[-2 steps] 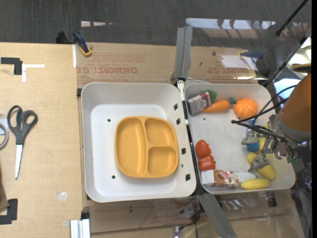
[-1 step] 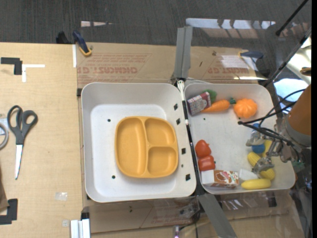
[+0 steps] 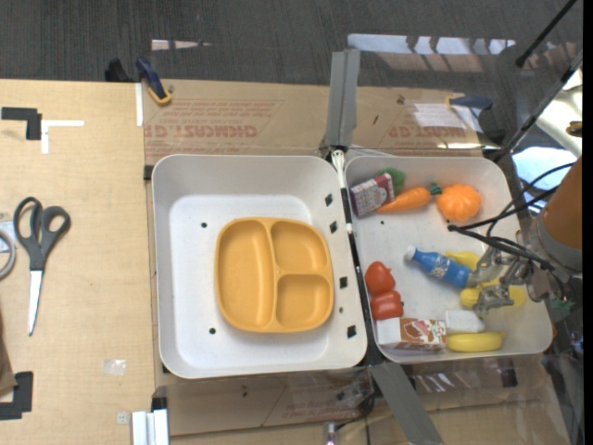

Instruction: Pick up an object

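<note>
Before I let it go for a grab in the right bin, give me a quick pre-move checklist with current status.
1. Gripper over the right bin: ok, near its right side.
2. Holding anything: cannot tell, cables and clutter hide it.
3. Target under gripper: cannot tell, yellow pieces and blue bottle crowd there.
4. Crowding: not ok, banana, carton and bottle lie close.
5. Left bin for a drop: ok, yellow tray sits flat in it.
</note>
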Tool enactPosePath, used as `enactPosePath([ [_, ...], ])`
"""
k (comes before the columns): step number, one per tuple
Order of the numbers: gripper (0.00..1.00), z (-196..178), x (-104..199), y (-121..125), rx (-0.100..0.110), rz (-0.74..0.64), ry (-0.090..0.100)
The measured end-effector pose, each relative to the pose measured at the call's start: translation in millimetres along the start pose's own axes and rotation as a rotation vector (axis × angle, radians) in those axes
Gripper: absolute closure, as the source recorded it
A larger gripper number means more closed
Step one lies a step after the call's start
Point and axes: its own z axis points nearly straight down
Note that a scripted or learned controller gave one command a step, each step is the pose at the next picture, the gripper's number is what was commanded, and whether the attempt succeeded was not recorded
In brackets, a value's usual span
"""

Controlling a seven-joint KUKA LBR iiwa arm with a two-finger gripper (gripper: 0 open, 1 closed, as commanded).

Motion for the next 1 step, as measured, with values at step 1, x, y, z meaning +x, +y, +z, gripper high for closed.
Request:
enactPosePath([
  [1,1.0,14.4,-21.8,78.3,0.002,0.163,0.014],
])
